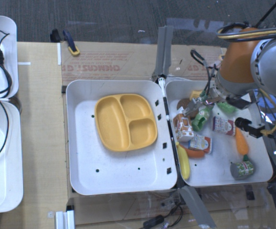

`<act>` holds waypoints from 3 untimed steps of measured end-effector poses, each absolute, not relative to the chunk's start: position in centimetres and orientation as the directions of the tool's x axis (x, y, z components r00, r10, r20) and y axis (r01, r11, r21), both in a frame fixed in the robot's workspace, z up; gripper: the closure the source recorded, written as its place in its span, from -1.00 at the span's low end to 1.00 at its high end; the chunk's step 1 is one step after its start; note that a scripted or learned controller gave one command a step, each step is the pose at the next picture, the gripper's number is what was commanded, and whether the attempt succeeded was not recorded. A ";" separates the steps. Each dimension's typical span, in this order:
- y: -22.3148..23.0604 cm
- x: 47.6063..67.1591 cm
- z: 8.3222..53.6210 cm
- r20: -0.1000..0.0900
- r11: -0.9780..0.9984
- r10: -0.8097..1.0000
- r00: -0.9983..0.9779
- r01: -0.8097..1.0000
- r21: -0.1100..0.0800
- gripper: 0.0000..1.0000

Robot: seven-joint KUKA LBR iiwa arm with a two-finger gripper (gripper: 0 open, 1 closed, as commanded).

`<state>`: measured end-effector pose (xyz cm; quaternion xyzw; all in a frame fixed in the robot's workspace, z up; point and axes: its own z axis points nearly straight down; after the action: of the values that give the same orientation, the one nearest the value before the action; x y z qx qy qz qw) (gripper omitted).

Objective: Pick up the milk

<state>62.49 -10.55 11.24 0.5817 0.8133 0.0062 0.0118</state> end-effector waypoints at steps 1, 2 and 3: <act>-14.4 61.4 10.3 -0.009 0.240 0.971 -0.240 0.971 0.021 -1.00; -12.7 60.4 15.6 -0.002 -0.358 0.934 0.358 0.934 -0.001 -1.00; -4.1 52.5 19.1 -0.002 -0.341 0.940 0.341 0.940 -0.003 -1.00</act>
<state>52.52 -4.09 19.06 0.8187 0.5742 -0.0018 -0.0008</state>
